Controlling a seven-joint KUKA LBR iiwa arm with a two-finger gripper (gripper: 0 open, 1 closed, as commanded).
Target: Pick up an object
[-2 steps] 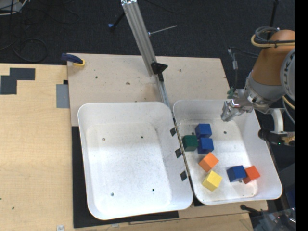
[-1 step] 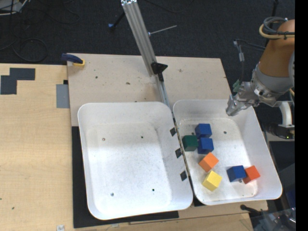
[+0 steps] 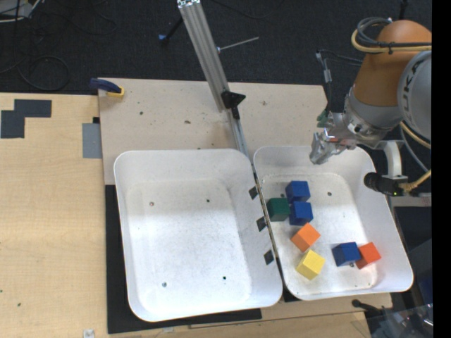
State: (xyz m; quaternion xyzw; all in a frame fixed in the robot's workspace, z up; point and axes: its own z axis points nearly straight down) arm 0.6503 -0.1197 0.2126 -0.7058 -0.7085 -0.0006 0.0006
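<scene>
The right bin (image 3: pixel 384 210) holds several small cubes. Two blue cubes (image 3: pixel 299 191) sit stacked front to back beside a green cube (image 3: pixel 278 208). An orange cube (image 3: pixel 305 236) and a yellow cube (image 3: pixel 310 264) lie nearer the front. Another blue cube (image 3: pixel 345 253) touches a red-orange cube (image 3: pixel 368 255) at the front right. My gripper (image 3: pixel 323 151) hangs over the bin's back rim, above and behind the cubes, with nothing seen between its fingers.
The left bin (image 3: pixel 134 189) stands beside the right one, with black clips (image 3: pixel 261 224) along the shared rim. A slanted aluminium rail (image 3: pixel 208 55) rises behind the bins. A blue-and-yellow clamp (image 3: pixel 107 86) lies at the bench's back left.
</scene>
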